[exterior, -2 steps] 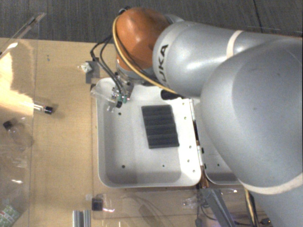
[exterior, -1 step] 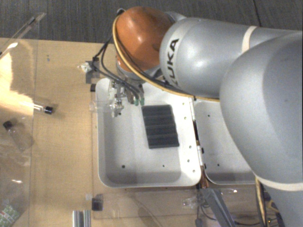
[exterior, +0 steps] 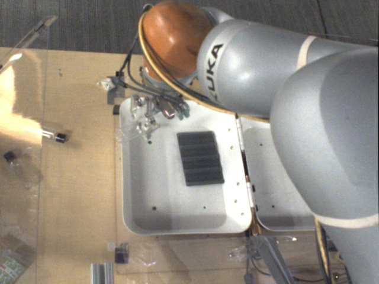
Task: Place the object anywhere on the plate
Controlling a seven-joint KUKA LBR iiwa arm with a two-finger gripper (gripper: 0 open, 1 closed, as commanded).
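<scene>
A dark grey ribbed rectangular plate (exterior: 201, 157) lies flat in the left white bin (exterior: 142, 212), a little right of its middle. My gripper (exterior: 146, 123) hangs over the bin's far left corner, to the upper left of the plate and apart from it. Its pale metal parts blur into the white bin floor. Some glassy, pale shape sits at the tips, but I cannot make out a separate object there. The orange band (exterior: 172, 34) and the grey arm (exterior: 266, 64) cover the bin's far edge.
The right bin (exterior: 269, 182) is mostly hidden under the arm. On the wooden bench left of the bins lie a small black-capped tube (exterior: 54, 136) and a small dark piece (exterior: 9, 156). A black clip (exterior: 121, 253) sits below the left bin.
</scene>
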